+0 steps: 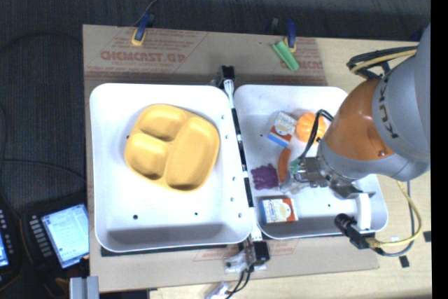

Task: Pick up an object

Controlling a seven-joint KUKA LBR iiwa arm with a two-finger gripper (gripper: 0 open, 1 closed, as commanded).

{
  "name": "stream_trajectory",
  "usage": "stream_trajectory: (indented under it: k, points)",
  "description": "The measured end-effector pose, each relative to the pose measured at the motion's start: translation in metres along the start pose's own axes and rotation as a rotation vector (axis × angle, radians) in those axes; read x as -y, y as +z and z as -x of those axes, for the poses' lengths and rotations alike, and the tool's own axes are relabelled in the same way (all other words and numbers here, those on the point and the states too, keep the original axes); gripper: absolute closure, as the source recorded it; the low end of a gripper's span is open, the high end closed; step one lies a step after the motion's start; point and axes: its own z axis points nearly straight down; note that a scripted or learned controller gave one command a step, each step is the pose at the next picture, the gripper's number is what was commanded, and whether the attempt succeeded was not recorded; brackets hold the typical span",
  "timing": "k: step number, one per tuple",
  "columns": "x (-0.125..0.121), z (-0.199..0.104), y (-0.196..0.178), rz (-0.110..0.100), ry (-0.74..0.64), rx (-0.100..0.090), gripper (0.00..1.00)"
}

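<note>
Orange and long, the carrot (pixel 283 163) lay in the right bin (pixel 329 94), near its middle. It looked like the thing the arm (pixel 364 129) was after, though that was my guess. The gripper (pixel 302 173) hung low just beside it, on the side nearer the arm. The arm's big body hid the tips, so I could not tell how the pincer stood, and nothing looked held.

To do this step well, I thought the arm should come straight down over the middle of the carrot and squeeze across its thin side. It should also keep off the purple toy (pixel 264 176) right next to it and the small box (pixel 278 209) below.

The carrot pointed up and down the view, along the wall between the bins. Its top end lay near a blue stick (pixel 278 141) and a ball (pixel 308 124).
</note>
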Motion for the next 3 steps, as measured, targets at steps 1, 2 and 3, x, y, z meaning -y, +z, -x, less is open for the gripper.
stream_trajectory:
  k: [1, 2, 3]
  points:
    - [0.0, 0.0, 0.0, 0.0, 0.0, 0.0, 0.0]
    - [0.002, -0.004, 0.021, -0.003, 0.0, 0.003, 0.0]
    - [0.0, -0.003, 0.01, 0.002, 0.0, 0.003, 1.0]
